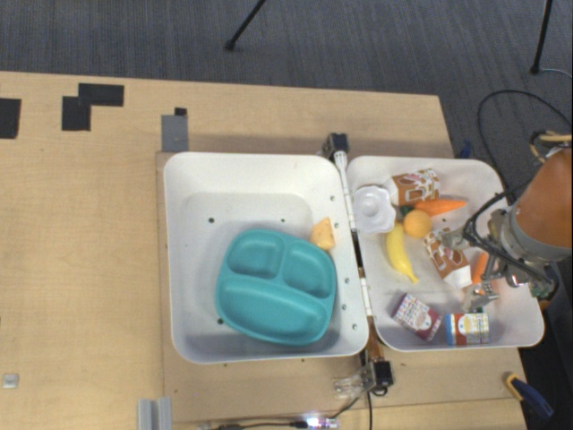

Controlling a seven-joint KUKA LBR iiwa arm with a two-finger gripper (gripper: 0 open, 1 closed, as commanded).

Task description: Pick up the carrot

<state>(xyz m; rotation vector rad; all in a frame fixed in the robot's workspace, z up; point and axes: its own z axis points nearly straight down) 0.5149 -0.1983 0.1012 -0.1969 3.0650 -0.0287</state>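
At the three o'clock side of the right bin (517, 317), the gripper (488, 281) hangs low over the white floor, reached in from the bin's right edge below the arm's orange band (548, 201). Dark cables and metal parts crowd around it, and I cannot tell whether it is open or closed, nor whether anything sits in it. A short orange piece (481, 265) shows just at its eleven o'clock; what it is cannot be made out.

The carrot (440, 208) lies apart from the gripper, further off towards eleven o'clock, near the bin's far wall. It rests almost level across the view, thick end to the left, and touches or nearly touches the orange fruit (415, 226) at its seven o'clock. A brown-and-white carton (416, 187) sits just beyond the carrot at eleven o'clock.

Between carrot and gripper lies a second brown-and-white packet (445, 253). A banana (399, 253) lies at that packet's nine o'clock, and a white cup (371, 204) stands at the banana's eleven o'clock. At the gripper's six o'clock is a small red-and-blue carton (467, 328), with a purple-patterned box (414, 314) to its left.

The left bin (192, 195) holds a teal divided plate (276, 285) and a yellow-orange lump (323, 234) at the plate's one o'clock. Both bins rest on the pale wooden worktop (81, 267).
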